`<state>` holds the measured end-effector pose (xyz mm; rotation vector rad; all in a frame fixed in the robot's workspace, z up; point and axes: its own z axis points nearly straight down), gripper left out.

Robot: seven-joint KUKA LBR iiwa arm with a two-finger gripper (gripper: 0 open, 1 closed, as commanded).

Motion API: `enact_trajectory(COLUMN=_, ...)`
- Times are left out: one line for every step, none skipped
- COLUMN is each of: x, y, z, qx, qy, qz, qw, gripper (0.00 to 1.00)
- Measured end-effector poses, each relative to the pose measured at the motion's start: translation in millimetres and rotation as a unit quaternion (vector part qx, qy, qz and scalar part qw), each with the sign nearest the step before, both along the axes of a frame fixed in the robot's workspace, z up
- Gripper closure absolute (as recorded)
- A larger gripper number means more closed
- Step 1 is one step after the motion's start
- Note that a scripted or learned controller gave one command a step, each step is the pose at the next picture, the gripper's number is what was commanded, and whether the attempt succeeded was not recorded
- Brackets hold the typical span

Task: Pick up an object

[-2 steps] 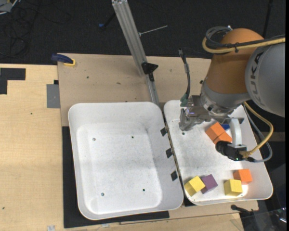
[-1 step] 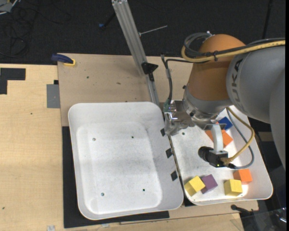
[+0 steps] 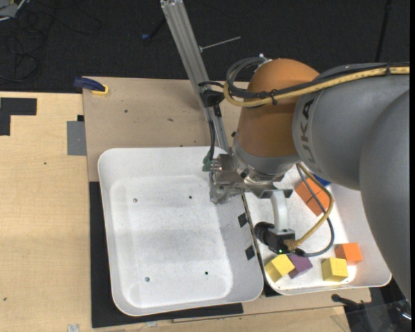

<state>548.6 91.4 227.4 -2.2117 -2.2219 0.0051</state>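
Largest by far, the grey arm, reaching in from the right and bulking over much of the right bin; beneath everything the bench, pale brown, bearing both bins side by side; next in size the left bin, white, floor speckled with a few dark dots; then the gripper, hanging low at the seam between the two bins, over the left bin's right-hand wall rather than over any block; state of the claw not readable from this slant, so impossible to tell whether wide or narrow; nothing seen held in it. Smaller things, all in the right bin: an orange slab toward the far side, partly under the arm; an orange cube toward the near right; a right yellow cube just beside it; a purple cube touching a left yellow cube at the near left corner. Judged as the approach step, with nothing grasped yet and every candidate apart from the claw. Next move, by that reading: shifting rightward over one block, squaring up to its flat sides, descending, clamping, lifting clear; both near pairs packed close, so some risk of nudging a neighbour or straddling two at once; orange slab freer at its flanks, though half hidden.
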Motion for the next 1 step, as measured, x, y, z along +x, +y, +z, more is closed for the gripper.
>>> enact_trajectory(x=0.7, y=-3.3, z=0.3, qx=-0.0011, qy=-0.001, qz=-0.003, qw=1.0000, gripper=0.00)
